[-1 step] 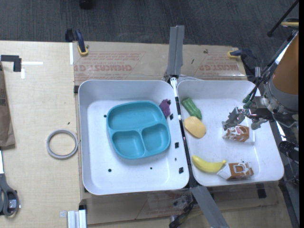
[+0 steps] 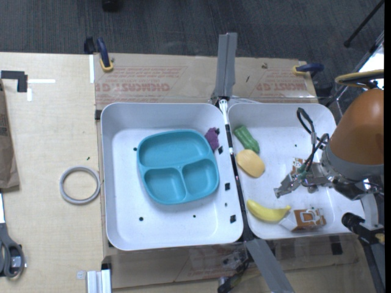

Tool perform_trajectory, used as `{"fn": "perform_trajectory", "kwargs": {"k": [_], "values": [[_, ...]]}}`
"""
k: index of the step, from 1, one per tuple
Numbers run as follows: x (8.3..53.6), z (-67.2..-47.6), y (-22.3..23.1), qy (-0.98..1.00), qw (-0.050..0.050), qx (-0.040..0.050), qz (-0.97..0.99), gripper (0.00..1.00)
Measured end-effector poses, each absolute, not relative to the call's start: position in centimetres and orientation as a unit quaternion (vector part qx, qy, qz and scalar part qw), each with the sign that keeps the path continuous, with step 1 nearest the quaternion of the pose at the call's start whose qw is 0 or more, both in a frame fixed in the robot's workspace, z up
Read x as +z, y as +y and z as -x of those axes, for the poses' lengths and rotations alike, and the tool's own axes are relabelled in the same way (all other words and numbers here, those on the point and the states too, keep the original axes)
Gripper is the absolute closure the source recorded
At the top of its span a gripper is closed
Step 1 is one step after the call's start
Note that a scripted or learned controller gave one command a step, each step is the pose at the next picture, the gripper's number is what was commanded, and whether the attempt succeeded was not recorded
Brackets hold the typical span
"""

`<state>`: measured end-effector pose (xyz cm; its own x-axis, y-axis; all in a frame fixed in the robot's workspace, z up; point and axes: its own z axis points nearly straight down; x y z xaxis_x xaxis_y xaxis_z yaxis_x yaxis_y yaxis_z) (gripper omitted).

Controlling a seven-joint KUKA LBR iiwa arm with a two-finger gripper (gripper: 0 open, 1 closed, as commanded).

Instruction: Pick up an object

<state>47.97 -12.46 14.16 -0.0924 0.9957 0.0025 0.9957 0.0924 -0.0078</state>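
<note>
1. Camera view: the gripper hovers low over the right bin, its fingers apart and gripping nothing, so the pick is not yet made.
2. Nearest candidate: one banana, just below the fingertips.
3. Also there: one yellow lemon-like piece, one green vegetable, one small brown carton.
4. Left bin: one blue divided tray, one purple item.

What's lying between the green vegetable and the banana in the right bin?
In the camera view, a yellow lemon-like piece lies between the green vegetable and the banana, near the right bin's left wall.
</note>
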Motion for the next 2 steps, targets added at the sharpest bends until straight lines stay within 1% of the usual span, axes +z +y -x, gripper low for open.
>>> {"fn": "perform_trajectory", "kwargs": {"k": [1, 2], "values": [[9.2, -55.8, -16.3, -0.783, 0.002, 0.0012, 0.622, 0.0], [8.8, -49.5, -14.7, -0.834, 0.003, 0.0008, 0.551, 0.0]]}}
